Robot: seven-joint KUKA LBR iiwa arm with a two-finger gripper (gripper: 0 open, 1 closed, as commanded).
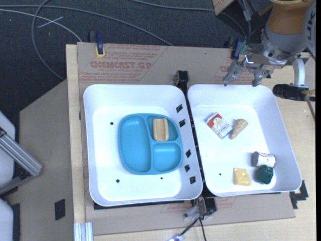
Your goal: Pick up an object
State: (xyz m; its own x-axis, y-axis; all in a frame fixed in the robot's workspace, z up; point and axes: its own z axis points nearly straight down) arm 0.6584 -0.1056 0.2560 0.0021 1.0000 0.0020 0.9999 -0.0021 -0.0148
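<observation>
Nearest the lens, along the right bin's [281,134] front edge: yellow block [241,176], then dark green lump [264,174] just beside it, touching a small grey-and-white piece [263,159]. Farther back, red-and-white packet [218,125] next to a tan oblong piece [239,128]. Over in the left bin [95,134], blue divided tray [135,144] with a tan block [160,129] lying in its upper right compartment. Above the right bin's far rim, gripper [247,78] with fingers spread apart, holding nothing.
</observation>
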